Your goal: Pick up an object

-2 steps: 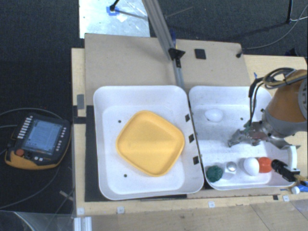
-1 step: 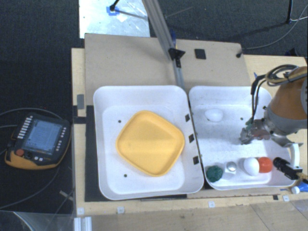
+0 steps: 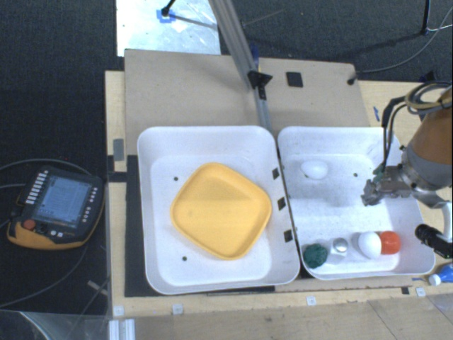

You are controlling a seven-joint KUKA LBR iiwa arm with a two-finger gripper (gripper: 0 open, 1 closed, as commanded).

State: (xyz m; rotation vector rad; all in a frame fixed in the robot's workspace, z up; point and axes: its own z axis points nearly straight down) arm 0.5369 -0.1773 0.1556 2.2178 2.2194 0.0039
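A tan bench (image 3: 311,98) bears two white bins. The gripper (image 3: 373,192) hangs over the right bin (image 3: 333,144); its hold cannot be told. Ball (image 3: 369,244), egg (image 3: 314,168) and plate (image 3: 221,210) lie unpicked, so the pick seems undone.

Beside the one yellow plate (image 3: 221,219): two white bins (image 3: 161,154), two white balls (image 3: 369,244), one green ball (image 3: 315,254), one orange ball (image 3: 390,242).

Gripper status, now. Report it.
Gripper: over the right bin, above bare floor; nothing visible between its tips, and whether it is open or shut cannot be told.
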